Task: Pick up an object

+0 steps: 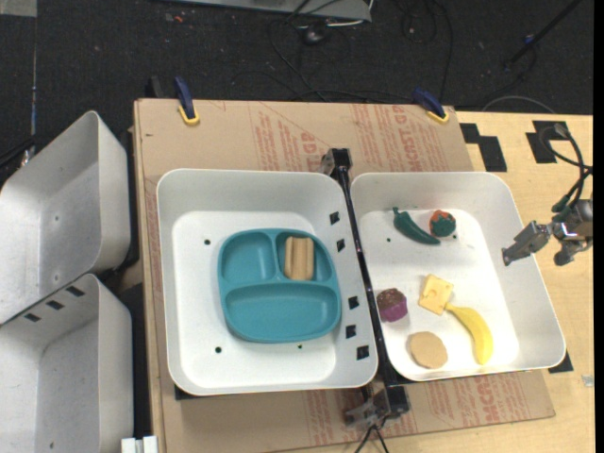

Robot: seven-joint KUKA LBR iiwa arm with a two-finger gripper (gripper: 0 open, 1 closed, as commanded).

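The round tan cookie (pixel 428 350) lies nearest, by the front edge of the right bin (pixel 528 295), flat and matte, with the smooth curved yellow banana (pixel 475 330) just beside it toward the front right corner. Behind them sit a pale yellow cheese wedge (pixel 435 294) touching the banana's upper end and a dark purple lumpy piece (pixel 392 304) near the divider between the bins. Toward the back edge rest a slim green pepper (pixel 415 227) and a small red strawberry-like toy (pixel 442 223), close together. The left bin (pixel 189 281) holds a glossy teal divided tray (pixel 274 310) with a tan bread-like roll (pixel 298 258) in its upper right compartment. The gripper (pixel 521 244) hovers over the right bin's right rim, carrying nothing; whether it is spread or closed I cannot tell. A good pick probably means descending squarely on an isolated item, such as the cookie or purple piece, avoiding the crowded pairs.
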